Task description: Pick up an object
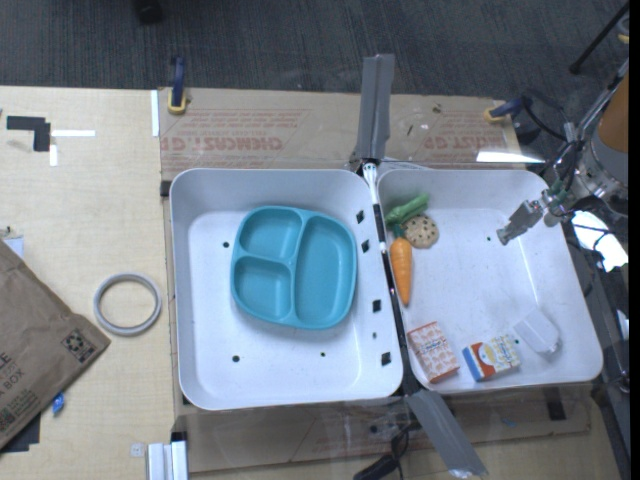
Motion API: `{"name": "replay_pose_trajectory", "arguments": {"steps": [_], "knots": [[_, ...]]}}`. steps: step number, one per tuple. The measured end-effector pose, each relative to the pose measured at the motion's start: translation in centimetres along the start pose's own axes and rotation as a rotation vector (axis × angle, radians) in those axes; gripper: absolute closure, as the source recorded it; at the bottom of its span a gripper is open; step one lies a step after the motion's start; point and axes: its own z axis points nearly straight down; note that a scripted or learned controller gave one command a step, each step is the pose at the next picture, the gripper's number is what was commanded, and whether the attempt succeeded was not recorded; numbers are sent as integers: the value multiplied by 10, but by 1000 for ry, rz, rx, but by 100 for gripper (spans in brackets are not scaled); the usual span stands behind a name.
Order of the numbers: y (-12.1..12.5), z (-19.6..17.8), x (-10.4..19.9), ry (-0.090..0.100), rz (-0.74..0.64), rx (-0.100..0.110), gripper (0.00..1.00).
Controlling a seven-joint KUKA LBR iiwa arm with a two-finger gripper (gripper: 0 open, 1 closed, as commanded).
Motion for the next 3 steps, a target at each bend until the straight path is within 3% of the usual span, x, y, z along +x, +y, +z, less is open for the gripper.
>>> {"name": "replay_pose_trajectory", "arguments": {"steps": [1,2,3], "knots": [[87,101,39,1,-145,0,0],[103,121,57,0,-136,-1,0],[105,110,56,-3,-139,-4,100]]}}
